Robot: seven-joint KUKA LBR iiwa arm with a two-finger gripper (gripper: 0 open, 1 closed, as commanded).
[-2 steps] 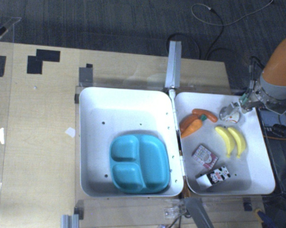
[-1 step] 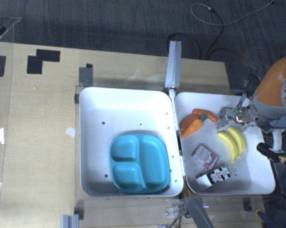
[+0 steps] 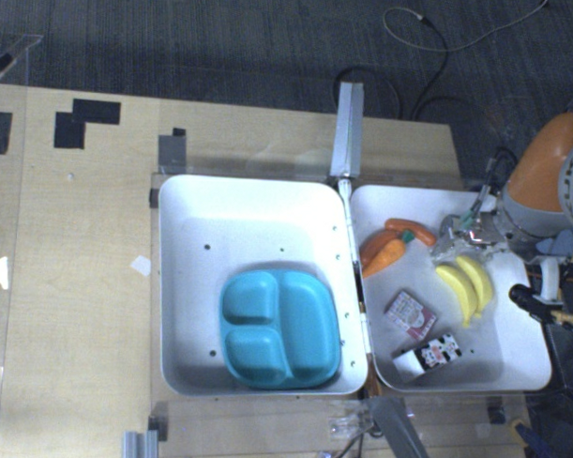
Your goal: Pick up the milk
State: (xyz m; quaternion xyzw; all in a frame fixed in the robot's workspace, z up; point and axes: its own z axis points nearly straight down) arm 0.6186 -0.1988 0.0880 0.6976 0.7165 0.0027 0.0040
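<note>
The milk (image 3: 438,352), a small cow-patterned carton, lies on its side near the front of the right bin (image 3: 535,373), beside a small packet (image 3: 410,314). The claw (image 3: 467,230) hovers over the far end, above 2 bananas (image 3: 467,284); I cannot tell its opening.

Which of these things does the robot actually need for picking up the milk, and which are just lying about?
Part of the job:
milk carton, lying in the right bin
gripper

Just lying about:
bananas
carrots
small packet
blue divided tray in the left bin
</note>
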